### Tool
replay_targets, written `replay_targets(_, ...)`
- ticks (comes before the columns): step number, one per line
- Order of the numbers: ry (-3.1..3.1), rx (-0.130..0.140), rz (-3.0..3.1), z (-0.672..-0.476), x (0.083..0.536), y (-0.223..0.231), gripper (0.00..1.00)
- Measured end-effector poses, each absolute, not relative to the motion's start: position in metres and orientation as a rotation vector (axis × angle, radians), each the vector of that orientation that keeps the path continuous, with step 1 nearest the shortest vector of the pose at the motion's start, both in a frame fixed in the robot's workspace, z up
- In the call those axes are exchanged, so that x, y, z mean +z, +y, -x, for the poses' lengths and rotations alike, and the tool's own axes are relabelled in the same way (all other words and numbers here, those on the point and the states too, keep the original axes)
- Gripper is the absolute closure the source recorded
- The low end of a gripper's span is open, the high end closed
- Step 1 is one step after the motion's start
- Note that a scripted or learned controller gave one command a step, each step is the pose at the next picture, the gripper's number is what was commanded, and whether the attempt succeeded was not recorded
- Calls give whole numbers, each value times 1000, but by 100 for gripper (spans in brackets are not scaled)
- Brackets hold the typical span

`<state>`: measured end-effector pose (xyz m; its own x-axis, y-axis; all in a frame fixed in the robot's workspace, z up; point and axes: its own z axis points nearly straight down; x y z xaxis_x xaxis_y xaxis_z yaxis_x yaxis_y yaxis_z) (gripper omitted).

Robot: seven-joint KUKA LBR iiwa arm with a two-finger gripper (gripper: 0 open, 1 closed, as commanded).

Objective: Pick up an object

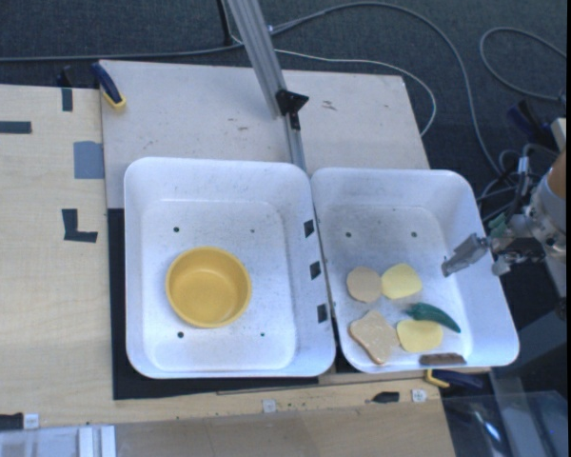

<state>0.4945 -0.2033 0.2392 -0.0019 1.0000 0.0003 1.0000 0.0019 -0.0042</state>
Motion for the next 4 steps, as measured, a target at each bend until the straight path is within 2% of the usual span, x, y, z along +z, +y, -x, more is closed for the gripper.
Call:
replay_targets(1, -2219, 7, 2215, -494, 194, -207, 0)
replay_targets(2, -2218, 8, 2213, -494, 129, -204, 0)
replay_targets(3, -2222, 1, 2220, -494, 88, -204, 0)
replay_targets(4, -2226, 2, 2217, -496, 98, -203, 100)
